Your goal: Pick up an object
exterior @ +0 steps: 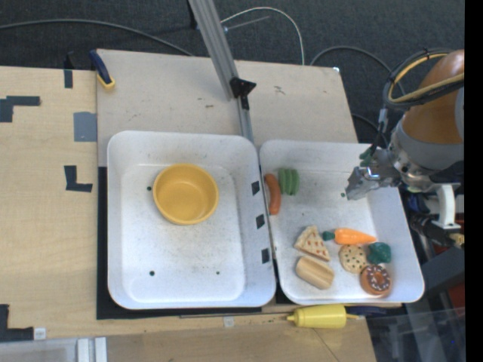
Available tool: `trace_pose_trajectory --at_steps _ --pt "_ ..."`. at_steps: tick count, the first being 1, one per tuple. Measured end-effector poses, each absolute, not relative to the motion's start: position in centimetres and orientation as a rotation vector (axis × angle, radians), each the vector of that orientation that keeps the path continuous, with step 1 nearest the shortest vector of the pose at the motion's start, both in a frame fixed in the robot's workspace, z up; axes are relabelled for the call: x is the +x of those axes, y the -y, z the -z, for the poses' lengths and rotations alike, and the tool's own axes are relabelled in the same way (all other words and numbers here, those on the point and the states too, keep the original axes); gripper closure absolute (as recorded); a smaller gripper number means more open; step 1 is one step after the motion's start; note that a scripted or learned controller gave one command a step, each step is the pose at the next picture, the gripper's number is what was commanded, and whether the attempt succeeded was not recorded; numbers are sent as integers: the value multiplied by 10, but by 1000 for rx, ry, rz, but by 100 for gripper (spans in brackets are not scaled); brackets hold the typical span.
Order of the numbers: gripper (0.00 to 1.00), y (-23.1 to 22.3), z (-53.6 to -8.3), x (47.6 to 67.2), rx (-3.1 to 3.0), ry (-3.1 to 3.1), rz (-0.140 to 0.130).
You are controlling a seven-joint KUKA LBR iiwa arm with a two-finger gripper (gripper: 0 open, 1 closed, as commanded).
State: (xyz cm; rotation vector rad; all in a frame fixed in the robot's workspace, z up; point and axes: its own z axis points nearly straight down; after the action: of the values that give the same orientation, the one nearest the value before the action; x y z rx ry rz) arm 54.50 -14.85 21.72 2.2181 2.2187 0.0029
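Camera view: my gripper (353, 188) hovers over the right bin (398, 236) above the toy carrot (353, 237); finger state I can't tell.

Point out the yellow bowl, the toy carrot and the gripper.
yellow bowl (186, 193): camera view, inside bottom of the bowl.
toy carrot (353, 237): camera view, middle of its orange body.
gripper (352, 190): camera view, at its fingertips.

We take this for a robotics lab: a bare plywood bench (45, 225) marked with dark tape, two shallow white plastic bins (121, 277) of toy food, loose black cables (113, 27) on dark carpet, and a slanted grey metal pole (215, 40).
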Motion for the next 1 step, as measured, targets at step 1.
trace_pose_trajectory --at_steps 1 --pt "100 148 -254 546 2218 -2221 -2"
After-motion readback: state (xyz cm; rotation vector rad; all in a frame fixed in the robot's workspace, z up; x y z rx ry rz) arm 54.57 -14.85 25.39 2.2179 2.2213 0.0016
